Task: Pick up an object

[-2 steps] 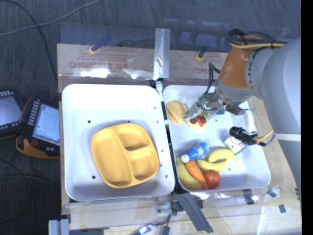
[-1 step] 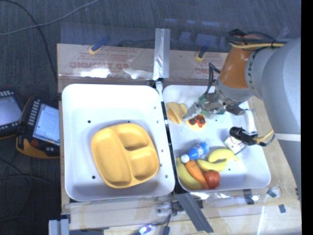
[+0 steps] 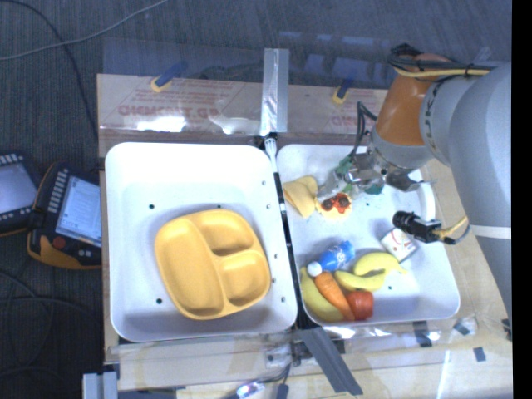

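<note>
Toy food piece (image 3: 335, 204), red and yellow, lies near the right bin's (image 3: 440, 302) far edge, under the gripper (image 3: 356, 175); grip state: cannot tell. Probably light, stiff plastic, slippery; pinch across its narrow middle.

Arm (image 3: 470, 131): grey rounded casing, 1 orange band (image 3: 405, 110) above the wrist, thin black cables beside the band.

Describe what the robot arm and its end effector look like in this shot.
The arm is a bulky, rounded grey casing with an orange band above the wrist. Thin dark cables loop around that band. The end effector is a small cluster of metallic and dark parts with greenish touches.
</note>
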`<action>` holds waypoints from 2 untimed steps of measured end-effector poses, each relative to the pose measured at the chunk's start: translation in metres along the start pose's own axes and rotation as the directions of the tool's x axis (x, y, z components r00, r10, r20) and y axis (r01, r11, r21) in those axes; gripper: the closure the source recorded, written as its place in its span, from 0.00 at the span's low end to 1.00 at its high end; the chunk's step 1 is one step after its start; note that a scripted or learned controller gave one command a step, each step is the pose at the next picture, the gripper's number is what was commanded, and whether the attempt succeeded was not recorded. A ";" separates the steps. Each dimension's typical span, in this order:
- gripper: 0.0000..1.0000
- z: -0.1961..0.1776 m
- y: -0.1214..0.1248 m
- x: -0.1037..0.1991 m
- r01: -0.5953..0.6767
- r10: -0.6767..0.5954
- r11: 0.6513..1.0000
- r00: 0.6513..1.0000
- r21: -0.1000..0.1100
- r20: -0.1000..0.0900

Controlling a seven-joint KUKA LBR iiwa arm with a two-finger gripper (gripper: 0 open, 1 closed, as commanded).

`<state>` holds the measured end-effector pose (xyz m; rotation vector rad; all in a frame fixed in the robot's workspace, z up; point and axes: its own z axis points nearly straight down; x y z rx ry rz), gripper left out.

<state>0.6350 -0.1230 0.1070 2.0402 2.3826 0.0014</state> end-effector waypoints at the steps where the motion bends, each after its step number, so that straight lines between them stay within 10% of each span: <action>1: 1.00 -0.117 0.031 0.054 -0.001 0.001 1.000 1.000 0.007 -0.001; 2: 1.00 -0.093 0.014 0.100 0.050 -0.050 0.999 0.999 0.009 -0.001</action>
